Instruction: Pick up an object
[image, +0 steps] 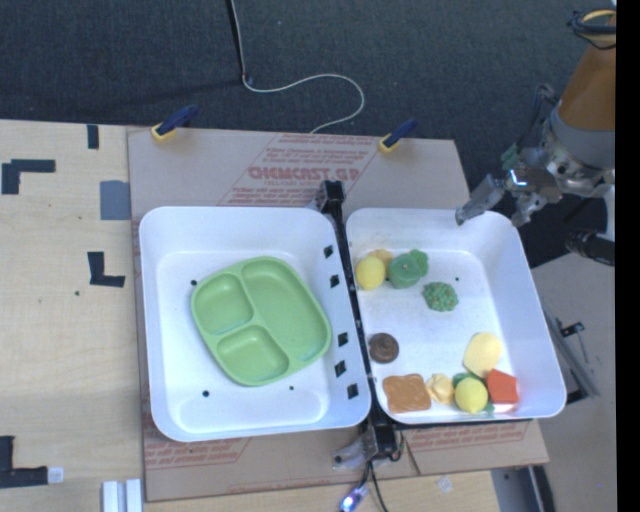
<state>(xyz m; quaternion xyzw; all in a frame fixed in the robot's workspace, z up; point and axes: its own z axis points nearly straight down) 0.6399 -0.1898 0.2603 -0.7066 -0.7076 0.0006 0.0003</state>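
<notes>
The right bin (520, 300) holds several toy foods: a yellow lemon (370, 272), a dark green broccoli (408, 267), a smaller green piece (439, 295), a brown round piece (383, 347), a slice of toast (406, 392), a pale yellow fruit (483, 351), a yellow-green ball (471, 394) and a red block (502, 386). My gripper (497, 205) hangs over the bin's far right corner, above and apart from the food. It is open with nothing between its fingers.
A green divided plate (260, 318) lies in the left bin (165, 300). Black clips run down the shared wall (345, 300) between the bins. Both bins rest on a cardboard sheet (290, 170), with a white cable (300, 85) behind.
</notes>
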